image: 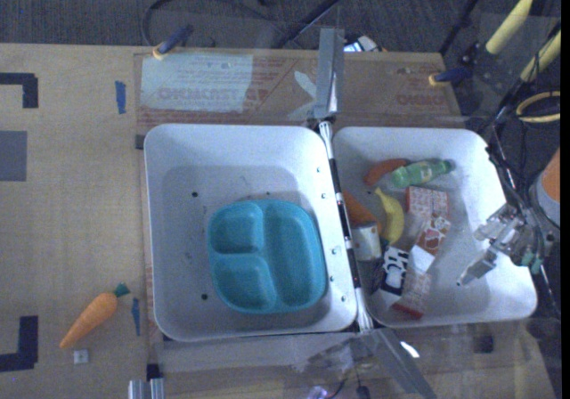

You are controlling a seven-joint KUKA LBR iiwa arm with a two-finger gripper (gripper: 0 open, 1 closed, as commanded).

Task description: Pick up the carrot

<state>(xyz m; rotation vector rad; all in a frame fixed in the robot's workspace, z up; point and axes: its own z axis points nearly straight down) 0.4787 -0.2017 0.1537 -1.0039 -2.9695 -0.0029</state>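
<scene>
Carrot [90, 318] lay outside the bins, lower left of the frame.
I saw the gripper [489, 254], fingers spread, holding nothing, at far right over the right bin [512, 299].

Printed lettering appears on the cardboard sheet [267, 85] lying on the counter [71, 166] behind the two bins. One block of reddish characters sits at its left part, a second at its right part near the blue clamp [450, 77]. Both blocks appear upside down or mirrored and are too blurred to read. The red-and-white carton [427, 210] in the right bin [508, 299] carries printed graphics; no word on it is legible. The black-and-white pack [392, 268] likewise shows no readable text.
</scene>
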